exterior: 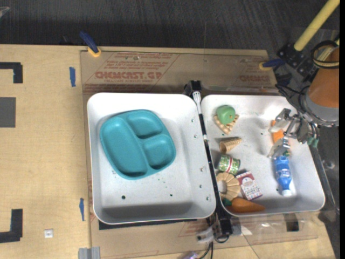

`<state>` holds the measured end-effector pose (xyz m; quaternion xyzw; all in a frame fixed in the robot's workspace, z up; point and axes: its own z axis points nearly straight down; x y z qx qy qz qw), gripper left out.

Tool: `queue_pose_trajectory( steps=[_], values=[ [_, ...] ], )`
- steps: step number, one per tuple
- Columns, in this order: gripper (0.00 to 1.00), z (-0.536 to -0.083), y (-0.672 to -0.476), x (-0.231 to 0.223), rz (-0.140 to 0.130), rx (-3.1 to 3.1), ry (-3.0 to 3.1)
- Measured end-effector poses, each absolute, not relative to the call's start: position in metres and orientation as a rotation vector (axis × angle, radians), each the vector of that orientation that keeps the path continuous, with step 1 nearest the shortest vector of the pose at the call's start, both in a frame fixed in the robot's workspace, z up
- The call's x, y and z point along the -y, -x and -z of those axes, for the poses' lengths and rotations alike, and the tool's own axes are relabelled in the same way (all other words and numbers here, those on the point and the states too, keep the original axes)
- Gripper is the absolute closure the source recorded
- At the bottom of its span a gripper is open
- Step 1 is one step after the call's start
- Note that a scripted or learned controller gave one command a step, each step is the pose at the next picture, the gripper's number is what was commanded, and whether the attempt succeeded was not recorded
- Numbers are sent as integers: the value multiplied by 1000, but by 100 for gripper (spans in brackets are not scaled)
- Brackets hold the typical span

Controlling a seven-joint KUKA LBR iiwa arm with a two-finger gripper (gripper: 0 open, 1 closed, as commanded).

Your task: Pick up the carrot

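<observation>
The carrot lies in the right-hand bin, on its side against the near wall, at the near-left corner of that bin. The end effector is seen well apart from the carrot, toward the far-right part of the same bin, above a blue bottle and near a small orange item that cannot be identified. Whether its fingers are open or closed cannot be told, and nothing can be made out between them.

The step in hand is judged to be the approach. For it to be done well, the end effector should be carried toward the near-left of the bin and brought down over the thick middle of the carrot, with the fingers set across its short width rather than along its length. Care is called for, since the carrot is crowded: a small red-and-white carton and a round ridged piece sit just beside it on its far side, and the bin wall is touching or nearly touching it on the near side, so little room is left for a finger.

The carrot is orange and smooth, tapering toward its right end, with a dark green stub at its left end.
</observation>
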<state>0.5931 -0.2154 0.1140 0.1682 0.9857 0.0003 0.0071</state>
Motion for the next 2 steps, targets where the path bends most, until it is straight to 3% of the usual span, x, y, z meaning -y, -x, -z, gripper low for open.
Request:
queue_pose_trajectory(
  steps=[1,2],
  values=[
    [0,-88,-603,223,-1,-3071,-611],
    [100,-103,-607,224,0,-3058,-607]
  ],
)
